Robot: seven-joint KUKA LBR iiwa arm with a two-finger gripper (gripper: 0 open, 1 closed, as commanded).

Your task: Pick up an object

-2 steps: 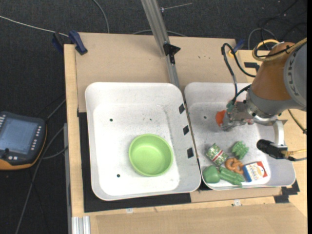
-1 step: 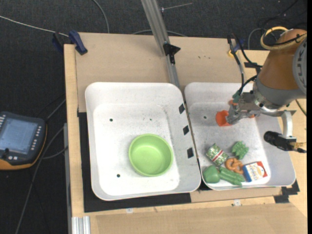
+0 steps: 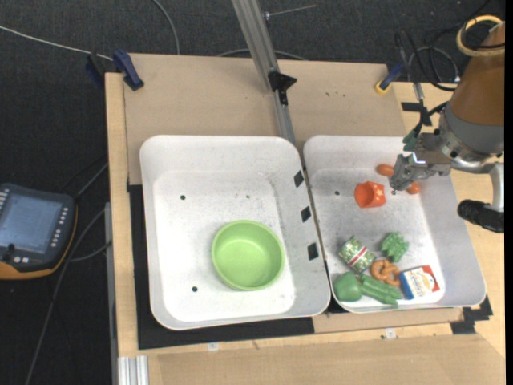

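Nearest the camera, a heap of small toys lay in the near corner of the right bin (image 3: 449,239): a green vegetable piece (image 3: 365,289), a red-and-white carton (image 3: 419,281), a small tin (image 3: 353,253), a leafy green piece (image 3: 393,245) and an orange pretzel-like shape (image 3: 383,272), all touching or just beside one another. Farther back in that bin a red-orange block (image 3: 369,194) sat alone, and an orange carrot-like piece (image 3: 386,169) lay just beyond it. The gripper (image 3: 403,180) hung low between these two, just beside the block; whether it was parted or closed could not be made out, and nothing was visibly in its grasp. The step looked like the approach before a grab, with the block the likeliest target. The next move would call for centring over the block and descending straight, since the carrot piece sat close enough to be nudged. The left bin (image 3: 168,167) held a green bowl (image 3: 248,253), well apart from the arm.
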